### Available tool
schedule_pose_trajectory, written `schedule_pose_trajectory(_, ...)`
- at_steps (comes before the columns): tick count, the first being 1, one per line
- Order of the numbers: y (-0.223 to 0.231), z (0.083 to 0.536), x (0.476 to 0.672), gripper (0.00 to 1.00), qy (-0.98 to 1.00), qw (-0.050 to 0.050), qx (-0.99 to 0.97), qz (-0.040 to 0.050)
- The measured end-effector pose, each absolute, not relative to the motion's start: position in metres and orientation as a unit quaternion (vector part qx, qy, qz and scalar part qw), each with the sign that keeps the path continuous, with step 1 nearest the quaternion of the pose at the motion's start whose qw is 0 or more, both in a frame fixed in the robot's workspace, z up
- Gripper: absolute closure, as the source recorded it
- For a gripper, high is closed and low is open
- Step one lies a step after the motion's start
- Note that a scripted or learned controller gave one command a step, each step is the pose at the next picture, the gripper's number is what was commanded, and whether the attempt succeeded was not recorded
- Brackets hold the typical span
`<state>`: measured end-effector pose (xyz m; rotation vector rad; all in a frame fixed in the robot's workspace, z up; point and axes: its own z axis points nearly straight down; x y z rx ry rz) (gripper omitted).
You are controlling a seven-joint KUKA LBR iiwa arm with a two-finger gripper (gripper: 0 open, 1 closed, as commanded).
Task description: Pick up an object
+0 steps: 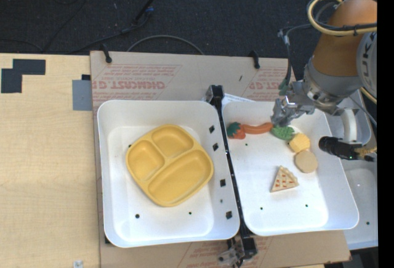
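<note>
The right bin (308,211) holds an orange carrot with a green top (249,130), a green leafy piece (284,133), a yellow block (300,142), a tan round piece (306,162) and a pizza slice (284,180). My gripper (282,117) hangs low over the bin's far side, right above the green piece and the carrot's right end. I see nothing held between its fingers, and whether they are open or shut is hidden by the angle.
The left bin (117,137) holds a yellow divided tray (170,164). A black divider (223,156) runs between the two bins. Cardboard lies under both, and a wooden bench top (43,162) spreads to the left.
</note>
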<state>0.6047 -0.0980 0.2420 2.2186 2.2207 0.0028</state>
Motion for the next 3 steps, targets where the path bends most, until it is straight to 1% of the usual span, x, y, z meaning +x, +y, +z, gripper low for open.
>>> schedule_pose_trajectory(1, -0.053, 0.245, 0.604, 1.0, 0.709, -0.001, 0.706, -0.0003)
schedule_pose_trajectory(3, 0.057, 0.219, 0.591, 1.0, 0.709, -0.003, 0.705, -0.0014)
